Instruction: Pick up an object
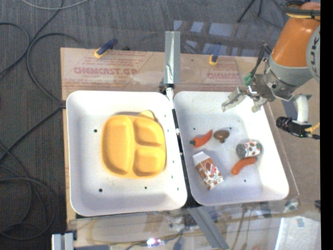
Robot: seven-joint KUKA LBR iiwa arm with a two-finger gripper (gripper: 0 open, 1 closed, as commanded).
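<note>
Nearest in the right bin (270, 189), a small carton (208, 171) lies flat beside a can (249, 149) and two carrot-shaped toys; it looks light and stiff, best pinched across its narrow sides. Farther back the hand (244, 100) hovers spread open, holding nothing.

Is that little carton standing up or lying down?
Lying down: the carton rests flat on its side in the right bin, its printed face up.

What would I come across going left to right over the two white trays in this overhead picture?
Yellow divided plate → orange carrot → small carton → brown mushroom-like piece → sausage → can, with the gripper hovering farther back.
</note>
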